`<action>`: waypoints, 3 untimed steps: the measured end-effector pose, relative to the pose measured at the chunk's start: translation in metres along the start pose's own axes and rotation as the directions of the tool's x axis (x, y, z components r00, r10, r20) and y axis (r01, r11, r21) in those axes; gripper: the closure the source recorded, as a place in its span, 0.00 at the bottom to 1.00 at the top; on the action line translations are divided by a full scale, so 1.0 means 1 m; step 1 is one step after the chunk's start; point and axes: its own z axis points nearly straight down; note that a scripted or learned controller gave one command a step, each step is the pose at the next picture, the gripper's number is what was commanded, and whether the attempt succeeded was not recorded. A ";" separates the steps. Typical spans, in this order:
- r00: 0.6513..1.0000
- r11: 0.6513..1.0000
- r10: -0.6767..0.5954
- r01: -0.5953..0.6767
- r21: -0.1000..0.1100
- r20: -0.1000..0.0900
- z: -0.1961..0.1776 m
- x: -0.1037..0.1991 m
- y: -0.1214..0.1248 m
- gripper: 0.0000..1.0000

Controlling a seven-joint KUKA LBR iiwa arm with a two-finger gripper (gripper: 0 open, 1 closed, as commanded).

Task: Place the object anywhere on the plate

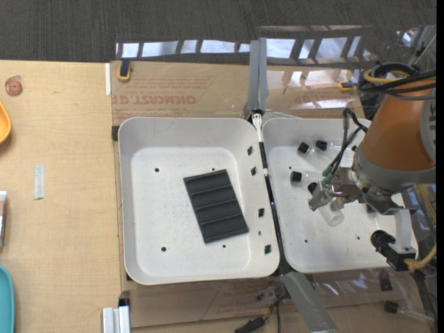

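1. The arm [395, 141] reached over the right bin [305, 252], its gripper [326, 201] low near the bin's middle.
2. A clear object [334, 216] lay just beneath the gripper — whether gripped or how wide the tool stood, I could not tell.
3. The dark ribbed plate [216, 206] lay in the left bin [139, 186] — well apart from the object.
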 end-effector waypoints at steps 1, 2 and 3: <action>0.997 0.997 -0.071 0.071 0.003 0.001 0.014 0.051 0.048 1.00; 0.973 0.973 -0.232 0.232 0.002 0.002 -0.006 0.140 0.071 1.00; 0.950 0.950 -0.312 0.312 0.002 0.002 0.091 0.224 0.123 1.00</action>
